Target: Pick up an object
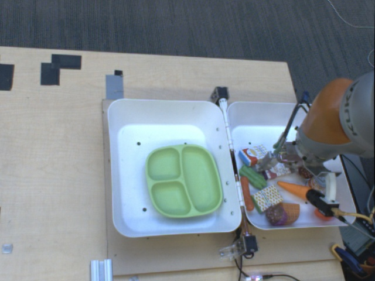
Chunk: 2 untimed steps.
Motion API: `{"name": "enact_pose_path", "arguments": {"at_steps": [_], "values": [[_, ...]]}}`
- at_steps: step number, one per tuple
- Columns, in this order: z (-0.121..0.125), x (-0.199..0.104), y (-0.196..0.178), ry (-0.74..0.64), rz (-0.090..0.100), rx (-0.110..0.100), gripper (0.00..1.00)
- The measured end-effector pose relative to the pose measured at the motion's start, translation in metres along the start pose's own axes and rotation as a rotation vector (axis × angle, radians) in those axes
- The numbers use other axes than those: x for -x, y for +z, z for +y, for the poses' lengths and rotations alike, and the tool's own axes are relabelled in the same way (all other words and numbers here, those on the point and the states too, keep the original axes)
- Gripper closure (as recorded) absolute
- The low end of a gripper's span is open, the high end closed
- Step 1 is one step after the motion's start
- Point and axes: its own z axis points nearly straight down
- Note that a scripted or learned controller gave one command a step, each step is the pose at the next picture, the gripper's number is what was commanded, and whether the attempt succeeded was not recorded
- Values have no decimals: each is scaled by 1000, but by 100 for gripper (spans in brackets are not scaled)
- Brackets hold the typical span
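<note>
The right bin [258, 120] holds a heap of small toys along its near half. Among them are a green piece [252, 176], an orange carrot [294, 188], a long orange-red stick [246, 193], a patterned block [268, 196], a brown and purple lump [279, 214] and a red and white packet [251, 153]. My gripper [278, 160] is low in this bin, just above the heap beside the green piece and the packet. The arm's orange band [326, 120] rises to the right of it. Nothing shows between the fingers.
The left bin [123, 157] holds a light green divided plate [183, 181] with three compartments. A ridge with a black clamp [220, 93] at its far end separates the bins. Grey and black patches lie on the bench at the far left.
</note>
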Motion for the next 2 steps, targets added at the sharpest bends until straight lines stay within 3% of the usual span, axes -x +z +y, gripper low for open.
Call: {"name": "enact_pose_path", "arguments": {"at_steps": [1,2], "values": [[1,-1,-11,-1,1,4,100],[-59,-56,-125,-2,0,3,100]]}}
